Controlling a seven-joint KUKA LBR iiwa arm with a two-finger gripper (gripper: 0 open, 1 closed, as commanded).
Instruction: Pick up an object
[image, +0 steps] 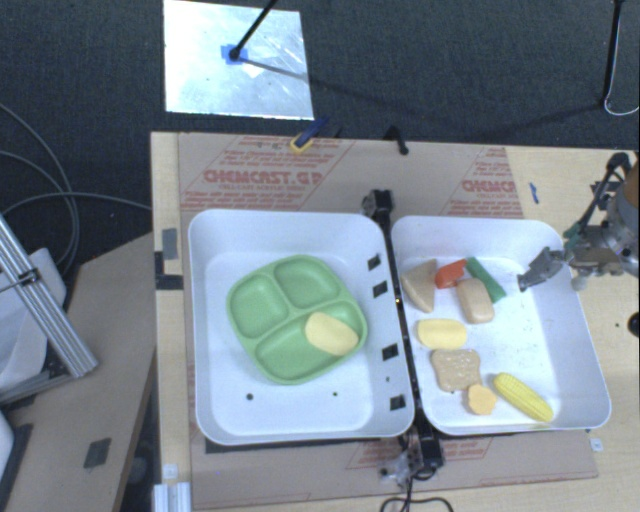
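Seemingly still at the approach step: jaws (545, 268) poised over the right edge of the right bin (575, 340), nothing visible between them, whether apart or together impossible to tell at this size. Nearest below and to the left, a green toy vegetable (487, 279) touching a red piece (451, 271), with a tan bread-like piece (475, 300) just beside and a pale wedge (420, 286) further left. Lower in the same bin, a yellow oval piece (441, 333), a toast slice (456, 369), a small orange-yellow piece (482, 400) and a corn cob (523, 397), the cob lying apart from its neighbours near the front wall. Over in the left bin (215, 250), a green divided plate (270, 310) carrying a yellow lemon-like piece (331, 333) in its front compartment.

Next, probably: choosing one target, centring above it, descending and closing. Corn cob likely easiest, being isolated; the crowded green and red pair likely riskier.
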